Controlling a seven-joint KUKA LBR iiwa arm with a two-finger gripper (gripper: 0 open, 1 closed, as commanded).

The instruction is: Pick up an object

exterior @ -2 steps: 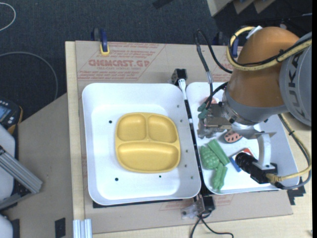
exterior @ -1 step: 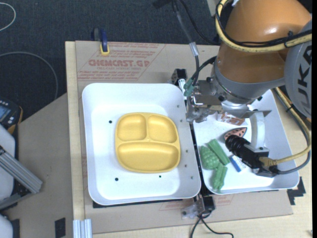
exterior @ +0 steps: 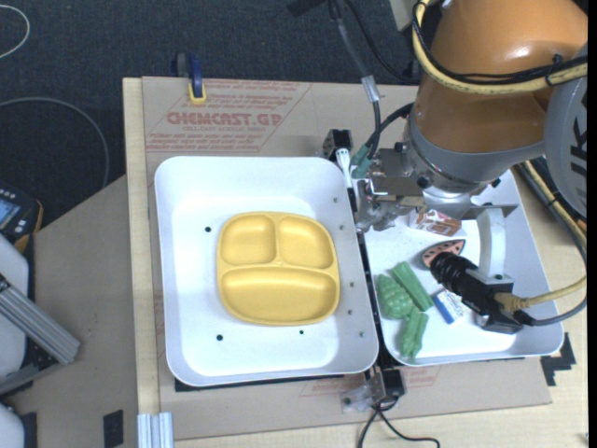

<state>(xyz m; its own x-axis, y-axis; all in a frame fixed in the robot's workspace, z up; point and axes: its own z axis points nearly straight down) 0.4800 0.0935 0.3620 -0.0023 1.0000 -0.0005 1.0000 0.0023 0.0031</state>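
One glossy yellow three-compartment plate (exterior: 278,268), rounded corners.

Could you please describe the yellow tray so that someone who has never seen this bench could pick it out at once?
Start from the two shallow white bins side by side; take the left white bin, the one farther from the grey and orange arm. In its middle lies the yellow plastic divided tray, rounded, with two small compartments above one long one. It lies alone there, whereas the green plastic pieces lie in the right white bin.
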